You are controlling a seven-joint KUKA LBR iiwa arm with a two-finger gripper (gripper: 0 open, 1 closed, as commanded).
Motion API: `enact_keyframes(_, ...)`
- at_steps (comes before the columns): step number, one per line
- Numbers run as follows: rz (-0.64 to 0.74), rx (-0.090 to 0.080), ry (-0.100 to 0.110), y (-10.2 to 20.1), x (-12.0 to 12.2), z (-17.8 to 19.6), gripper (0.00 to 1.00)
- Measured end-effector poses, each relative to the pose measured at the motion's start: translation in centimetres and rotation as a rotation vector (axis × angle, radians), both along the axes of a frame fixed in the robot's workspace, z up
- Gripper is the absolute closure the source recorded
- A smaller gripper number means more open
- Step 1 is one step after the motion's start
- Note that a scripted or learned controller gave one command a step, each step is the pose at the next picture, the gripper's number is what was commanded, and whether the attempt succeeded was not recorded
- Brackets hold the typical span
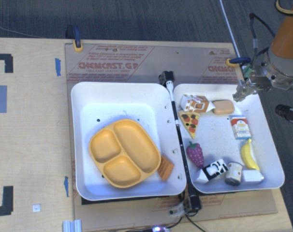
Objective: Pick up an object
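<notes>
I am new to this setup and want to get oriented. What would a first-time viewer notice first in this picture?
The large yellow divided plate in the left bin stands out first. Next comes the cluster of small toy foods in the right bin: a pizza slice, purple grapes and a banana. The pincer hangs over that bin's far right corner.

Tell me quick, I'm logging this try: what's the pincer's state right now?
Pincer: cannot be told; it hangs over the right bin's far right corner, with nothing seen in its grip.
</notes>
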State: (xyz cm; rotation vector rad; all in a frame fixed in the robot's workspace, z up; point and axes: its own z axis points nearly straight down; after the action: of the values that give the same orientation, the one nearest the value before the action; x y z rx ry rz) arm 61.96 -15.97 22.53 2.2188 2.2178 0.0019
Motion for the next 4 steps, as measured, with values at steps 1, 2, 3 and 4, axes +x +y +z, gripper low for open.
enact_keyframes(1, 0.0, 0.002, 0.005, 1.0, -3.9, -2.4, 1.0)
enact_keyframes(2, 0.0, 0.002, 0.005, 5.8, 0.8, -12.5, 1.0)
enact_keyframes(3, 0.001, 0.0, 0.0, -0.8, 4.8, -0.6, 1.0)
enact_keyframes(4, 0.001, 0.003, 0.005, 3.1, -0.8, -4.2, 1.0)
